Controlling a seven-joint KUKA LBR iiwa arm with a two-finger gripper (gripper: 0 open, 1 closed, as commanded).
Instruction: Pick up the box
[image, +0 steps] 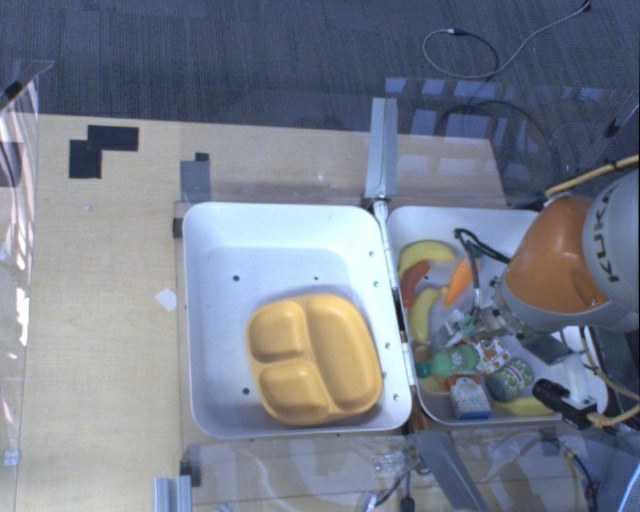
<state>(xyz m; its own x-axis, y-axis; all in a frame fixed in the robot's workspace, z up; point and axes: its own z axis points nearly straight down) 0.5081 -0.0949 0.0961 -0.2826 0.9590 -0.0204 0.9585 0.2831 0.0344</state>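
Note:
The box is small, with a red top edge and a blue-and-white face. It lies near the front of the right bin. My gripper hangs low over the middle of that bin, just behind and above the box, among the packed items. The arm's orange band and grey wrist cover the bin's right half and hide part of the gripper.
Around the box lie a green bottle, a round green-and-white pack, yellow bananas and an orange carrot. A yellow compartment tray sits in the left bin.

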